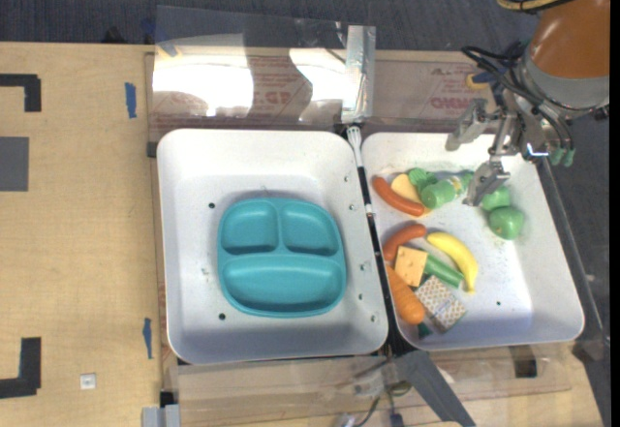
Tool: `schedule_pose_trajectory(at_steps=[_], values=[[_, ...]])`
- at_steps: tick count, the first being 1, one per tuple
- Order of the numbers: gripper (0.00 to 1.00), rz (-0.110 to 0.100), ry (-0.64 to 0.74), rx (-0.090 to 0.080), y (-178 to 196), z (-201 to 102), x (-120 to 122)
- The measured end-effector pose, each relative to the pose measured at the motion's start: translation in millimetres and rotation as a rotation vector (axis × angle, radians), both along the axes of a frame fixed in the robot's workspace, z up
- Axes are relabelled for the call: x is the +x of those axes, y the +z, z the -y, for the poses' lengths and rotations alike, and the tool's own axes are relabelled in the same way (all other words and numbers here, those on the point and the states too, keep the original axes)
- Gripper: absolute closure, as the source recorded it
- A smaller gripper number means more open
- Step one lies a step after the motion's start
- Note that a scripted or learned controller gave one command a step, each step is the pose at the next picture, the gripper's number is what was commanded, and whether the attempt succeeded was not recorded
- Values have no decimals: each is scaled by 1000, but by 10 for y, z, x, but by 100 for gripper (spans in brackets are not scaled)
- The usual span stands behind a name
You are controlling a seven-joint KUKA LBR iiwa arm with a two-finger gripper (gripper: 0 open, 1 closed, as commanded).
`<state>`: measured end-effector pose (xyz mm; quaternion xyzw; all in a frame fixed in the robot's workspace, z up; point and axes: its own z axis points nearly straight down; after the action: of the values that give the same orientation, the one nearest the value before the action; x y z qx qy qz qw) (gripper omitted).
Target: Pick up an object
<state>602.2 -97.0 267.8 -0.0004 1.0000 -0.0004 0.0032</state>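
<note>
Two shallow white plastic bins (184, 164) sit on the bench; above the right one's far corner, beside a green toy pepper (506, 220), the end effector (484, 159) hangs open, gripping nothing.

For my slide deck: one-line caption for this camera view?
Gripper hovers over toy food in the right bin; teal divided plate sits in the left bin.
</note>
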Motion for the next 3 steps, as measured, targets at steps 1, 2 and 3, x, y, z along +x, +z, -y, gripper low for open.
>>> schedule_pose_trajectory(at_steps=[1,2,3], values=[[0,-11,174,3,-1347,114,38],[0,6,49,1,-1778,165,-474],[0,7,538,-6,-1787,604,-111]])
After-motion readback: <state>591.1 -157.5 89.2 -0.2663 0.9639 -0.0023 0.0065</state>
